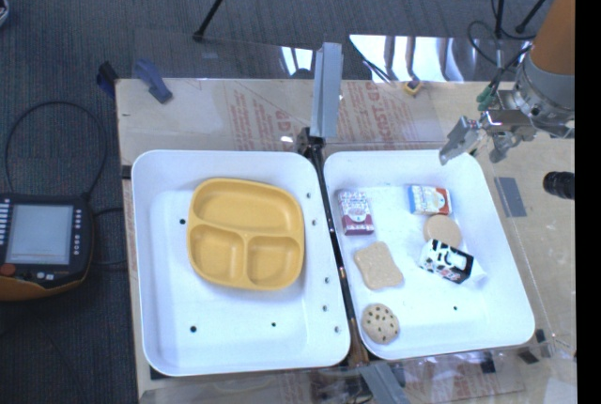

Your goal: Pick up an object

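Hovering above the right white bin's (512,252) far-right corner, the two-finger gripper (477,141) spreads wide, holding nothing. Likely target: small blue-and-white carton (428,199), flat near the bin's far edge. Risk: it nearly touches a round tan biscuit-like disc (442,230); fingers descending off-centre could nudge both or close on neither.

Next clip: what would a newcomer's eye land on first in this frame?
Probably the yellow divided tray, alone in the left bin. Next, the right bin with its scatter of small items: a red packet, a blue packet, a toast slice and a cookie. The hand hangs over that bin's far right corner, holding nothing.
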